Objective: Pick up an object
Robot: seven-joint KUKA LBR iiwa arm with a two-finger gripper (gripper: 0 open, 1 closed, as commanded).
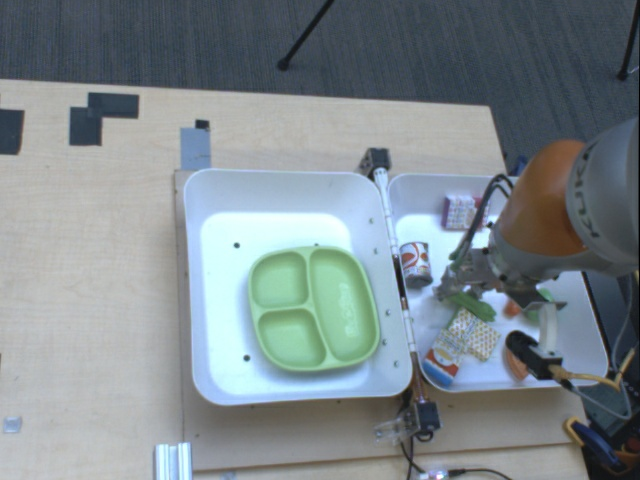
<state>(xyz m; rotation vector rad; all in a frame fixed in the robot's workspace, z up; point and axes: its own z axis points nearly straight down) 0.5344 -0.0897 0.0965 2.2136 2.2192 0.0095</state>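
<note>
Low over the right white bin point(590, 313), the gripper point(468, 286), its opening hidden, hangs touching a green elongated object point(470, 305), long axis ten-to-four o'clock.

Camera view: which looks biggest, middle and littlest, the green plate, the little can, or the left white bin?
1. left white bin
2. green plate, lying inside that bin
3. little can, in the other bin

Dark grey carpet point(200, 18) spans twelve o'clock. A black stand leg point(318, 20) slants across it. The pale wooden bench point(90, 288) fills nine o'clock.
</note>
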